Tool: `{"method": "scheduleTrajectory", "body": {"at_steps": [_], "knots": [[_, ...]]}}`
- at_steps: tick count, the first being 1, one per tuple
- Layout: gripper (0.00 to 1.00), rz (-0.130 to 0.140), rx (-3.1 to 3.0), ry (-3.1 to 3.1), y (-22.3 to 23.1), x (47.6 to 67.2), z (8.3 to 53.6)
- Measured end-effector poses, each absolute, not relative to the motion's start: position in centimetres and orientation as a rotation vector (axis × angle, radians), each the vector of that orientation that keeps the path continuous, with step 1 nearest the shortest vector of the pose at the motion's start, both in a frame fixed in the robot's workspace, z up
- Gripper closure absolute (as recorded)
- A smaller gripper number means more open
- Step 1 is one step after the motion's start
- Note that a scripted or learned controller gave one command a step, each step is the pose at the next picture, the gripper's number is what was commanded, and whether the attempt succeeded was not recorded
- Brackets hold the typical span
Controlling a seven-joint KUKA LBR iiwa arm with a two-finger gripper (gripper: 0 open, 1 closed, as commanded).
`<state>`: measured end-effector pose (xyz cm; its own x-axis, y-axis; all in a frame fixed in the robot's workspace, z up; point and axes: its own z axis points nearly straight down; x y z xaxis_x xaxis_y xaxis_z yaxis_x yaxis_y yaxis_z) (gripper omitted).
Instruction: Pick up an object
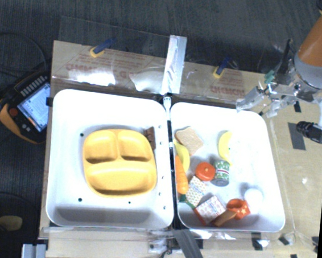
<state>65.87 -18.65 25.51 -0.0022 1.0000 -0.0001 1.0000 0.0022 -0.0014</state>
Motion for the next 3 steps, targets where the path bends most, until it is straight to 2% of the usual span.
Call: {"method": "scheduleTrajectory", "body": {"at_steps": [1, 2, 3], "knots": [[0.0, 0.004, -2.34, -2.095, -22.2, 66.9, 20.8], [0.0, 0.006, -2.116, -2.324, -20.6, 66.9, 17.5], [0.0, 0.003, -1.934, -2.469, -19.3, 66.9, 8.8]]}}
